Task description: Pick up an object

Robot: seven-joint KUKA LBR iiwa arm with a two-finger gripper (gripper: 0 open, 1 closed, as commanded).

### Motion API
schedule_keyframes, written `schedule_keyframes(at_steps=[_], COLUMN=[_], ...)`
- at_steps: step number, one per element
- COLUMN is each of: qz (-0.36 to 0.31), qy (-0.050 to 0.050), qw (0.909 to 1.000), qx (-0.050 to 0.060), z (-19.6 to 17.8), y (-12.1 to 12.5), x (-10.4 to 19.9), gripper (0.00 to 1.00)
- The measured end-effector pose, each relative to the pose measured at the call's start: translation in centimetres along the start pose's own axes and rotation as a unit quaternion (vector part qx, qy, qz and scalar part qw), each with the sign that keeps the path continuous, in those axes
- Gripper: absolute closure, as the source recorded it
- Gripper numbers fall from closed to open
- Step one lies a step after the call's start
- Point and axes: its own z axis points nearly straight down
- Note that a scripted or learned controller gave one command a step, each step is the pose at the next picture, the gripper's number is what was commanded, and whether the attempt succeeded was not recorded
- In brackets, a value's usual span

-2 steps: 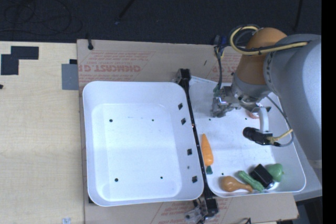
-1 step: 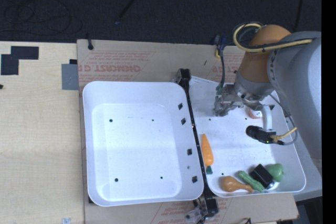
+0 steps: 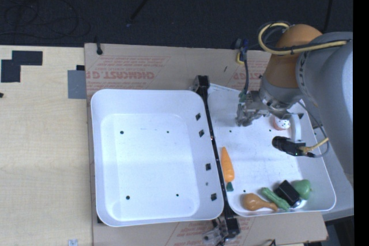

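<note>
I see the arm (image 3: 311, 72) over the right bin (image 3: 323, 204), gripper (image 3: 247, 115) low near the far wall (fingers too blurred, I cannot tell their spread). An orange carrot (image 3: 227, 164) lies by the divider; a green toy (image 3: 301, 187) and tan piece (image 3: 253, 201) sit in the near corner

The grey arm (image 3: 328, 72) is seen reaching in from the right, its orange band (image 3: 288, 57) bent above the wrist. The gripper (image 3: 246, 118) is pointed downward at the arm's left end, with a yellow cable looped beside the band
</note>
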Motion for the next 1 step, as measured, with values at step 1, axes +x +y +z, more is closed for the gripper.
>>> schedule_keyframes(at_steps=[1], qz=[-0.001], qy=[0.000], qw=[1.0000], qx=[0.000], z=[-0.98], y=[-0.01], x=[-0.05], gripper=[1.00])
